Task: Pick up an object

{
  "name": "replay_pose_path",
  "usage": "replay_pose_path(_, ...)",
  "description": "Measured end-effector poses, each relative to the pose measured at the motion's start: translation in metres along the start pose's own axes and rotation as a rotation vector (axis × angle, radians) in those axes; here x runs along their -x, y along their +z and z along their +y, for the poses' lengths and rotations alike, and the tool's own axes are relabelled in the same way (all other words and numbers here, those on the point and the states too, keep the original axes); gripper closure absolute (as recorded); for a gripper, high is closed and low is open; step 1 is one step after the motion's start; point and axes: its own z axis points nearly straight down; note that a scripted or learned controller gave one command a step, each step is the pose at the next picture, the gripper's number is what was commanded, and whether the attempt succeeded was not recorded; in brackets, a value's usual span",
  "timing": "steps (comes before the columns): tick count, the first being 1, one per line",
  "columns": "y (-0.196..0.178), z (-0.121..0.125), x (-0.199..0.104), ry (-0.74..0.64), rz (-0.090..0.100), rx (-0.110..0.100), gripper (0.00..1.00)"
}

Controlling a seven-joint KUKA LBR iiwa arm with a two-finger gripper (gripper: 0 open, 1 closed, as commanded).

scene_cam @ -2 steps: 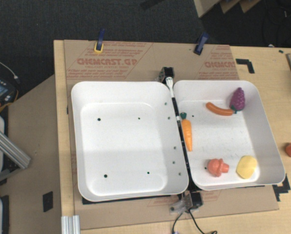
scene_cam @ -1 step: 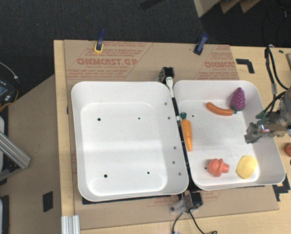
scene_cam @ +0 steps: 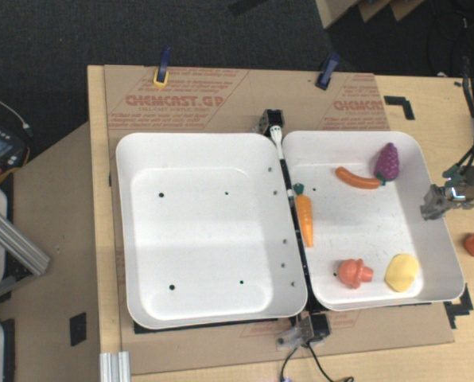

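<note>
The right white bin (scene_cam: 428, 237) holds several toy foods. An orange carrot (scene_cam: 304, 220) with a green top lies along the bin's left wall. Near the far side, a curved orange-red sausage-like piece (scene_cam: 357, 179) lies with its right end touching a purple bunch of grapes (scene_cam: 386, 162). Toward the near edge sit a red-orange lumpy piece (scene_cam: 353, 273) and, to its right, a yellow lemon (scene_cam: 402, 272), with a small gap between them.
The left white bin (scene_cam: 141, 165) adjoins the right one along a dark centre seam (scene_cam: 289, 205). A small grey metal fitting with cables (scene_cam: 442, 200) stands at the right bin's outer rim. A small red-orange thing (scene_cam: 473, 245) lies on the bench beyond it. Blue clamps (scene_cam: 327, 72) hold the cardboard.
</note>
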Motion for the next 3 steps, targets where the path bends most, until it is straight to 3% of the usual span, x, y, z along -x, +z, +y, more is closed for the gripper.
replay_pose_path(1,-0.045,0.000,0.028,0.002,-0.002,0.002,1.00)
replay_pose_path(2,0.041,-0.002,-0.007,-0.003,0.007,-0.013,1.00)
replay_pose_path(3,0.037,-0.001,-0.005,0.000,0.003,-0.004,0.00)
